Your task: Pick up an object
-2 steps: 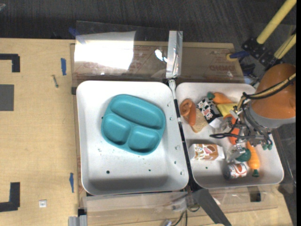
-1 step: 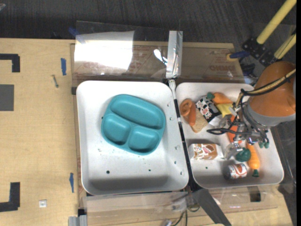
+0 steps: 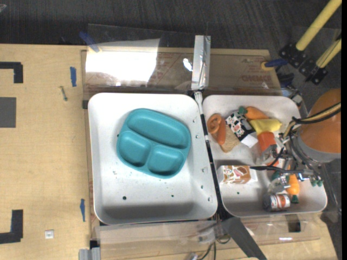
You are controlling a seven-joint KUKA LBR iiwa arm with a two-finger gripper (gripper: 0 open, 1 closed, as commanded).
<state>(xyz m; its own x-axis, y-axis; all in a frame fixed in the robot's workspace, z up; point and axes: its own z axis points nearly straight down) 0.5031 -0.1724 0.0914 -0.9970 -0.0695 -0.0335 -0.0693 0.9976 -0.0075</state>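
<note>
a kuka arm [image 3: 324, 129], its orange band showing at the right edge, reaches into the right-hand white bin [image 3: 233, 203] on a wooden bench [image 3: 38, 145]. its gripper [image 3: 282, 164] sits low over the bin's right half among cables and metal parts; whether it is spread or closed cannot be told from here, and nothing can be seen held in it.

the right bin holds a scatter of small play-food items: a brown bread slice [image 3: 227, 140] with an orange-brown ring-shaped piece [image 3: 215, 124] just beside it toward the divider, a black-and-white spotted carton [image 3: 236, 124], an orange carrot-like piece [image 3: 252, 112] near the far wall, a yellow piece [image 3: 265, 125] touching it, and a red-orange piece [image 3: 265, 141] just below that. nearer the front wall lie a flat printed packet [image 3: 236, 174], a small can on its side [image 3: 278, 201] and a little orange bottle [image 3: 293, 184] close beside the gripper.

the left white bin [image 3: 103, 194] carries a teal divided tray [image 3: 153, 142] with three compartments, lying near its middle. clear plastic sheeting [image 3: 135, 64] stands behind both bins. yellow poles [image 3: 324, 16] cross the upper right corner.
</note>
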